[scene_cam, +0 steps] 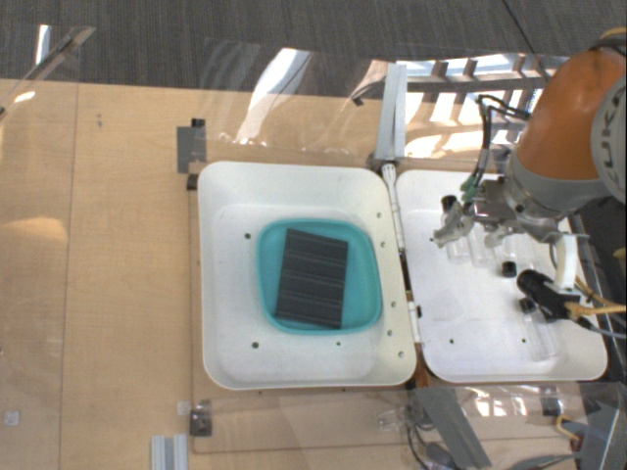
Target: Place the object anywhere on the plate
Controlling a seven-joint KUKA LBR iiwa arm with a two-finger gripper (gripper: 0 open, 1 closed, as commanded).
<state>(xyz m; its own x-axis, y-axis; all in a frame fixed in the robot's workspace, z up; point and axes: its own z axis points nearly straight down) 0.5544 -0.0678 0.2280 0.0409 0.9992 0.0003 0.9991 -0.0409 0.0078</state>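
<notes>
While the arm point(578, 135) reaches in over the right bin point(470, 341), its gripper point(468, 225) hangs near that bin's upper left corner; whether the fingers are apart or closed, cannot tell. Dark ribbed block point(313, 278) lies flat on the teal plate point(365, 282), mid left bin point(225, 351), slightly tilted.

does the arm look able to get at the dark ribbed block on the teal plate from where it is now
Probably yes. The dark ribbed block lies flat on the teal plate in the left bin, uncovered from above, while the gripper sits over the right bin; only the low rims between them need crossing.
</notes>
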